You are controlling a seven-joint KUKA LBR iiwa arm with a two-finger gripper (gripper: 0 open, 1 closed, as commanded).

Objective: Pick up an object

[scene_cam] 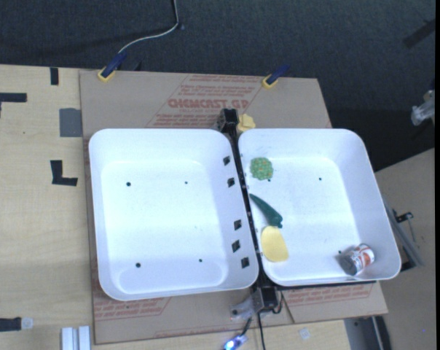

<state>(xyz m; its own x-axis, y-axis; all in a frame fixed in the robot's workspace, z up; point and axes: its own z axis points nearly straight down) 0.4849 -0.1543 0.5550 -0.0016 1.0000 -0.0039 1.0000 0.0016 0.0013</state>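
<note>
The right bin [329, 152] holds several small objects. A round, bumpy green piece [261, 168] lies near its left wall, towards the back. Below it a dark green elongated piece [266, 209] lies at a slant. A yellow rounded object [275, 244] rests close to the front left corner. A small can with red and white markings [357, 259] lies on its side in the front right corner.
The left bin [162, 144] sits against the right one, with black clips [238, 224] along the shared wall. Both stand on a cardboard sheet [198, 100] held by clamps [112, 65] at the back. A white cable [162, 28] runs behind.
</note>
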